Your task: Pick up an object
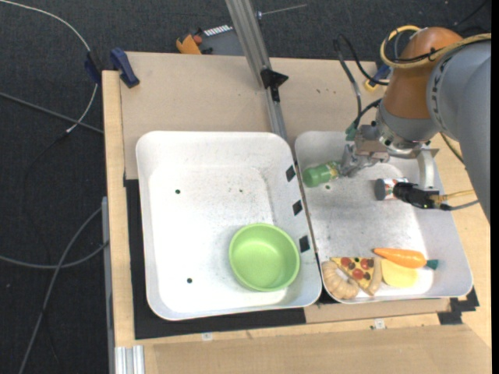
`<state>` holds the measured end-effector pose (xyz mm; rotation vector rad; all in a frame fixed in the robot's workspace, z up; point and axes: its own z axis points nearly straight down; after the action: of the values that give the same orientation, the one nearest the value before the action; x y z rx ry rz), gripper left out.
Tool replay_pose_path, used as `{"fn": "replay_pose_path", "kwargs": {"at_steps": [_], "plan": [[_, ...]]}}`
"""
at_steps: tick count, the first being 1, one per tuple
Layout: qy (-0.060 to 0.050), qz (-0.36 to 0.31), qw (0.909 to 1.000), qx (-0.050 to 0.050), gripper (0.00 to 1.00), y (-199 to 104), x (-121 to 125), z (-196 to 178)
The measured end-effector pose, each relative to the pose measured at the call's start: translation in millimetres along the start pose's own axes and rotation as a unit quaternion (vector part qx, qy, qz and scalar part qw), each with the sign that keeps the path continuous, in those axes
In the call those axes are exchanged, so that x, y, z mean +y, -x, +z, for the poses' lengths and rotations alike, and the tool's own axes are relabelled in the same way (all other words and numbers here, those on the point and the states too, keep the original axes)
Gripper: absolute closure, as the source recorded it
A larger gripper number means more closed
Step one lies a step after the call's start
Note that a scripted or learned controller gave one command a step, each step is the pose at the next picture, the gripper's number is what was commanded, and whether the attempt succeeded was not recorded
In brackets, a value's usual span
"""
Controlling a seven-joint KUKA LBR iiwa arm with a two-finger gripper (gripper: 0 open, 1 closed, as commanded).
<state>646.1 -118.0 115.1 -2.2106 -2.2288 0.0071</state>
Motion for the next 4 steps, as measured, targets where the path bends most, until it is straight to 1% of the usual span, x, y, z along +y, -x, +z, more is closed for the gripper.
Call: {"fn": "replay_pose_path", "kwargs": {"at_steps": [1, 2, 3, 4], "plan": [[0.001, 0.002, 1.0000, 0.000, 1.00, 0, 9, -43], [0.001, 0.002, 1.0000, 0.000, 1.00, 3, 6, -82], [0.001, 0.002, 1.0000, 0.000, 1.00, 5, 10, -122], [0.000, 0.001, 1.0000, 0.001, 1.00, -48, -9, -128]]}}
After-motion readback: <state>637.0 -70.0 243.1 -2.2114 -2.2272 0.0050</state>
